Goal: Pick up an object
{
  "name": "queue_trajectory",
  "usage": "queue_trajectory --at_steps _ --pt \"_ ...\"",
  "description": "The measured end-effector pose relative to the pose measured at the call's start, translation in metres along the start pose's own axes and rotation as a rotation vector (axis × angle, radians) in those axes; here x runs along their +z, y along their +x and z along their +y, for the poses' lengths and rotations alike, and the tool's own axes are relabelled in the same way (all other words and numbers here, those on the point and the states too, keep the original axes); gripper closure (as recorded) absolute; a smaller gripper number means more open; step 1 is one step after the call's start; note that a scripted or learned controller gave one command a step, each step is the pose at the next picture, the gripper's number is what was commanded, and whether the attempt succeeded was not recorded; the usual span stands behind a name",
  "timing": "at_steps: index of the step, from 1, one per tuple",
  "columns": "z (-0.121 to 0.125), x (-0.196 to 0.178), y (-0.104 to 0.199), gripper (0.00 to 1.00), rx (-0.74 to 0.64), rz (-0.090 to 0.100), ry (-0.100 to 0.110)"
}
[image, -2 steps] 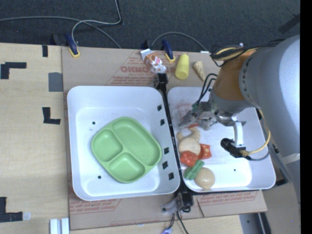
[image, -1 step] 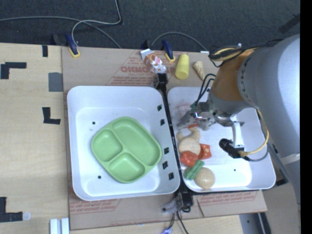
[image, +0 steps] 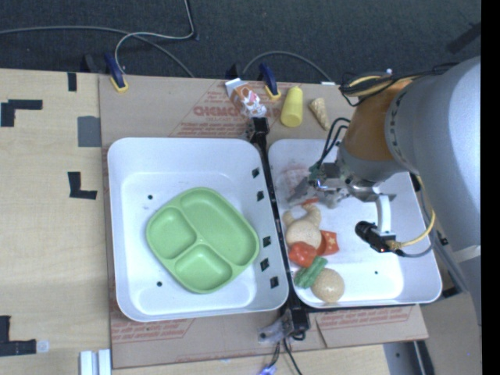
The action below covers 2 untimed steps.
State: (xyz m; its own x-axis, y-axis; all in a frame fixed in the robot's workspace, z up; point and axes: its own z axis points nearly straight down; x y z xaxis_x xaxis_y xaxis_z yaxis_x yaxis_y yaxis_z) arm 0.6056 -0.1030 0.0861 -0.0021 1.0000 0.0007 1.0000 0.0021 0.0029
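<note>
Dark grey carpet runs across the far side, with thin cables looping over it; nearer is a light wood bench point(image: 47, 233) with black tape marks, topped by a brown cardboard sheet point(image: 203, 116) printed in red, the text upside down and cropped, reads roughly "CHEMO..." but not fully legible. Two shallow white bins sit side by side on the cardboard. Left bin point(image: 129, 162) holds a green divided plate point(image: 202, 239), three compartments, lying flat and rotated slightly. Right bin point(image: 414, 280) holds a cluster of toy food along its left wall: a beige round piece point(image: 303, 233), a red piece point(image: 303, 252), another red piece with a white spot point(image: 329, 243) just right of it, a green piece point(image: 311, 273), and a tan ball point(image: 328, 284) nearest the near edge. All touching or close to touching. Arm point(image: 437, 139) comes in from the right, large grey body with orange band point(image: 371, 127) above the wrist, wrist angled down and left into the right bin. Gripper point(image: 312, 194) sits low over the far-left part of that bin, just far of the beige piece; can't tell whether it's released, clenched or grasping anything, the tips blur into the clutter. Beyond the bins on the cardboard: a small printed carton point(image: 244, 96), a yellow cylinder point(image: 292, 106), a tan cone-like piece point(image: 319, 112). Blue clamps point(image: 117, 73) at the cardboard's far edge.
</note>
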Motion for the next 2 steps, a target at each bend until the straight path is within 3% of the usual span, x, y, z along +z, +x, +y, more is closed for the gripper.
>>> queue_trajectory --at_steps 1,2 --pt "0.015 0.000 -0.006 0.00 0.000 0.000 0.001" --pt "0.011 0.000 0.005 0.00 0.001 -0.003 0.000"
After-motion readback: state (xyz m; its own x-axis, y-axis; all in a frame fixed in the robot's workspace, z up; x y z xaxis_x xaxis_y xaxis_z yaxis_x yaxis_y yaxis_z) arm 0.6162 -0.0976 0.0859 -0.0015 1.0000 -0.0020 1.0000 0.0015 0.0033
